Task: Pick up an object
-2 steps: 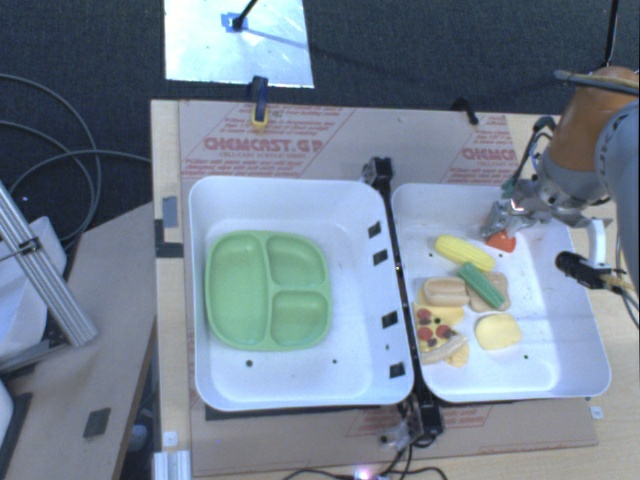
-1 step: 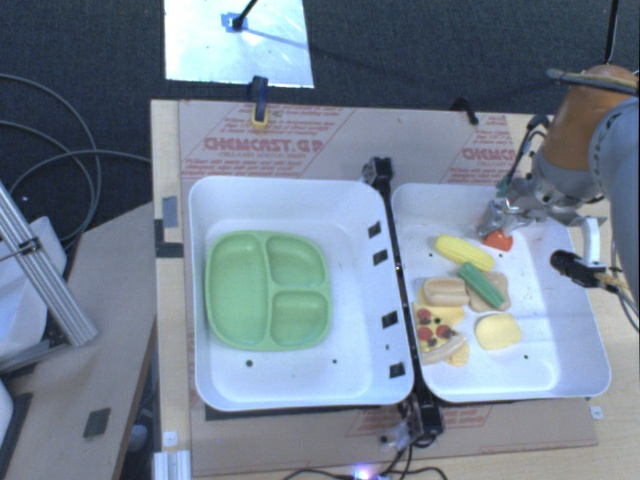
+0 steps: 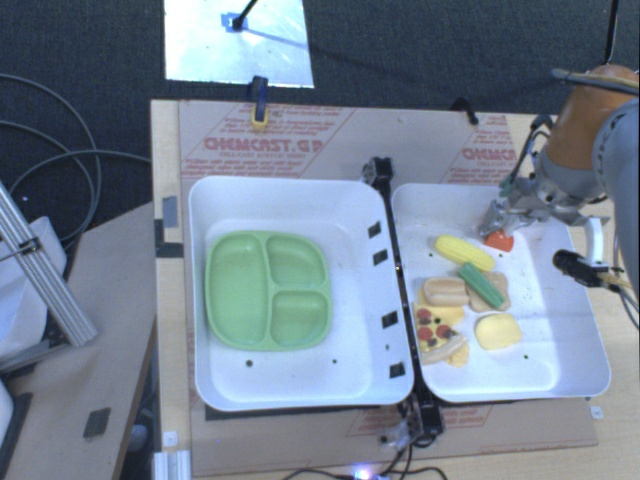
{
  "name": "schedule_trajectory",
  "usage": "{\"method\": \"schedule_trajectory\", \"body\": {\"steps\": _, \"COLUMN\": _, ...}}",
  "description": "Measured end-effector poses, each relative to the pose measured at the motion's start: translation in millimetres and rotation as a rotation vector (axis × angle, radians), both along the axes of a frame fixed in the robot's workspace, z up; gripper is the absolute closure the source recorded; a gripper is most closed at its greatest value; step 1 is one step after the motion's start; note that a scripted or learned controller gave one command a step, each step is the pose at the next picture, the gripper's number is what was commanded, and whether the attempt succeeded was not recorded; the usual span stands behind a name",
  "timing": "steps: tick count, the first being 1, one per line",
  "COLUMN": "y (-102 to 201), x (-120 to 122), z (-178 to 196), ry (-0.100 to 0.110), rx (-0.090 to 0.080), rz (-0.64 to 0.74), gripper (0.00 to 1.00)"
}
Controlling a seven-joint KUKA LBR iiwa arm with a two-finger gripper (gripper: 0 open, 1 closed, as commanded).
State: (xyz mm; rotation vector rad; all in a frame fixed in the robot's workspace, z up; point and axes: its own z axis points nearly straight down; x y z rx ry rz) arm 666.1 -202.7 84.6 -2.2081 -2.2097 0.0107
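Observation:
My gripper (image 3: 497, 225) hangs over the back of the right bin (image 3: 565, 373), reaching in from the right. A small red piece (image 3: 500, 241) sits right at its tip, and whether it is gripped or just lying below is unclear. In front of it lie toy foods: a yellow corn cob (image 3: 464, 251), a tan bun (image 3: 445, 291), a green piece (image 3: 484, 287), a pizza slice (image 3: 438, 331) and a pale yellow lump (image 3: 497, 331).
The left bin (image 3: 250, 203) holds a green divided plate (image 3: 268, 290). A black divider with clips (image 3: 392, 268) runs between the bins. A black fitting on the arm (image 3: 578, 265) juts over the right bin's right side. A clamp (image 3: 259, 103) stands at the board's back edge.

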Motion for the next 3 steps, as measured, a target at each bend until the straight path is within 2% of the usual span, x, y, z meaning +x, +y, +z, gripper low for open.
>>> {"method": "schedule_trajectory", "body": {"steps": 1, "y": 0.2, "x": 0.2, "z": 0.0, "ry": -0.001, "rx": -0.001, "rz": 0.002, "gripper": 1.0}}
{"method": "schedule_trajectory", "body": {"steps": 2, "y": 7.0, "x": -0.2, "z": 0.5, "ry": -0.004, "rx": -0.01, "rz": 0.001, "gripper": 1.0}}
{"method": "schedule_trajectory", "body": {"steps": 3, "y": 1.2, "x": 0.3, "z": 0.1, "ry": -0.002, "rx": -0.001, "rz": 0.0, "gripper": 1.0}}
